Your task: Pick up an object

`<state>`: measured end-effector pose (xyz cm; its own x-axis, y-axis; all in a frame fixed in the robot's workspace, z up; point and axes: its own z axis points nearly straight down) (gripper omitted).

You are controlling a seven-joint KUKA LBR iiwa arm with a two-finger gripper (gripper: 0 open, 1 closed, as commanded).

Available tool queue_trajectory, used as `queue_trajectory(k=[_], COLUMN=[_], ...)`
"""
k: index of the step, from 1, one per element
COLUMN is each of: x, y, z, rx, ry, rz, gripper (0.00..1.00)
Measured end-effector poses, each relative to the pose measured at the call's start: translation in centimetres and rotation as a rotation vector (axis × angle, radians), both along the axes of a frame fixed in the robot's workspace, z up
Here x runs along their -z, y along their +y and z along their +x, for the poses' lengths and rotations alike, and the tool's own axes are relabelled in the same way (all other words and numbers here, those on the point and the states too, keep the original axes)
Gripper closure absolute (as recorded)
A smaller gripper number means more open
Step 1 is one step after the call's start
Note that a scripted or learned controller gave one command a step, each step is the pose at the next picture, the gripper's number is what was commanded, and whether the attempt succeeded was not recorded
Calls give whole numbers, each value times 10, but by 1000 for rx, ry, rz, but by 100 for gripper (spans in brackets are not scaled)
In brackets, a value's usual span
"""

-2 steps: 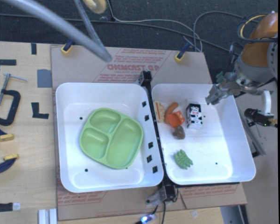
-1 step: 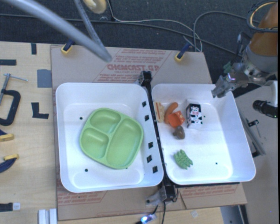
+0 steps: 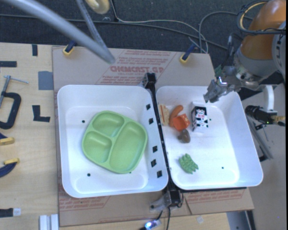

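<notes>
The right bin (image 3: 240, 143) holds a black-and-white cow toy (image 3: 200, 118), an orange-red toy (image 3: 179, 121), an orange sausage shape (image 3: 175, 110), a thin tan strip (image 3: 164, 113), a small brown lump (image 3: 184, 136) and a green leafy piece (image 3: 188, 163). My gripper (image 3: 215, 92) hangs over the bin's far right rim, just above and right of the cow toy. Nothing shows between its fingers.
In the left bin (image 3: 69, 128) lies a green divided plate (image 3: 115, 141). Black clips line the wall between the bins. A clamp (image 3: 7, 104) and blue clips lie on the bench at far left. Cables run behind the bins.
</notes>
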<state>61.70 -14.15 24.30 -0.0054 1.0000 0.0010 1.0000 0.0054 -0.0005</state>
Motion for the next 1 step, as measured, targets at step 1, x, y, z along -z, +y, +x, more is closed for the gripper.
queue_trajectory(k=[1], x=[-3], y=[46], z=[-25], rx=[1], ry=[2], rz=[1], gripper=[100])
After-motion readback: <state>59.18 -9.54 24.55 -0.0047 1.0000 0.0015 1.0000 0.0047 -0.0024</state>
